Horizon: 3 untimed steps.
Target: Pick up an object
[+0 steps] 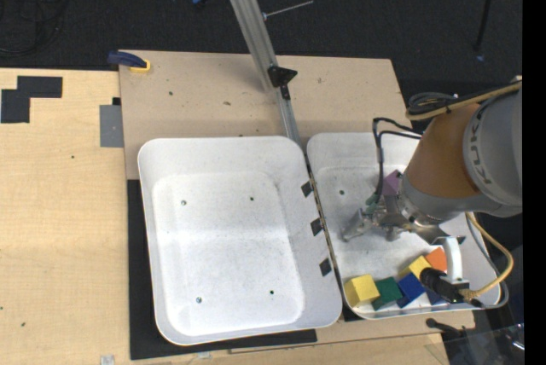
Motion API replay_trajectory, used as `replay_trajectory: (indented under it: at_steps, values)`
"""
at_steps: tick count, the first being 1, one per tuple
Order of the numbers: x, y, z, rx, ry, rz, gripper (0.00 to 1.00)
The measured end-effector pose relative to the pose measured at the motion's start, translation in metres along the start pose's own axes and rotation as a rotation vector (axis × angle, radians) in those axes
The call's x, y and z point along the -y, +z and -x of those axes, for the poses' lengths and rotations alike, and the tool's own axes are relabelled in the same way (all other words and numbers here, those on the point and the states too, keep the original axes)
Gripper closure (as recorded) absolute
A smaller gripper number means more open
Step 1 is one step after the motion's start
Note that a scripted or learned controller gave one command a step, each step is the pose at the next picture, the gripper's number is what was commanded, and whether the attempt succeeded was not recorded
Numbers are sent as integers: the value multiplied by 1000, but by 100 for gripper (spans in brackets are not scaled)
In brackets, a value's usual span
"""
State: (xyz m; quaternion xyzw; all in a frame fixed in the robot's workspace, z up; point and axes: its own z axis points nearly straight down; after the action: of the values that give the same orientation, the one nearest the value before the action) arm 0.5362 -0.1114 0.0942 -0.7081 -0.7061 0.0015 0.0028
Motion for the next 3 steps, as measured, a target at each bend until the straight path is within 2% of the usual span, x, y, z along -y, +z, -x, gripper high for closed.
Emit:
replay_trajectory:
  at_steps: [1,3]
  values:
    - [1,-12,3,1,12,0,100]
    - [9,-110,0,2,-6,8,100]
